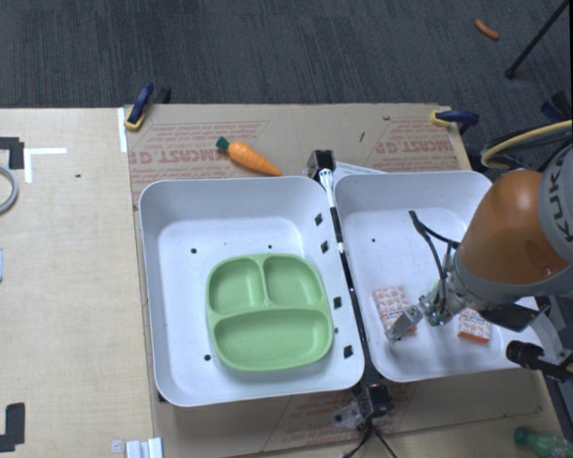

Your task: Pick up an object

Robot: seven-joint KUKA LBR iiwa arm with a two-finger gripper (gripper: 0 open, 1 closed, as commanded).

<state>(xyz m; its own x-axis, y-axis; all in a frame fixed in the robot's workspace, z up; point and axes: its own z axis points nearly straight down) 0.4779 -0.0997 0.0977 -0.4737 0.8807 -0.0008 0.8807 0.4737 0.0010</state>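
Note:
In the right bin [399, 215] a small white packet with a red pattern [388, 301] lies flat near the left wall. My gripper [413, 318] is down in this bin, right beside the packet's lower right corner and touching or nearly touching it. A second small packet, orange and white [474, 330], lies just right of the gripper, partly under the wrist. The orange band of the arm [512, 230] rises over the bin's right side. Nothing shows as lifted.
The left bin [166, 274] holds a green divided plate [269, 311]. A toy carrot [250, 157] lies on the cardboard behind the bins. Clamps sit at the cardboard's back corners, and cables run along the right edge.

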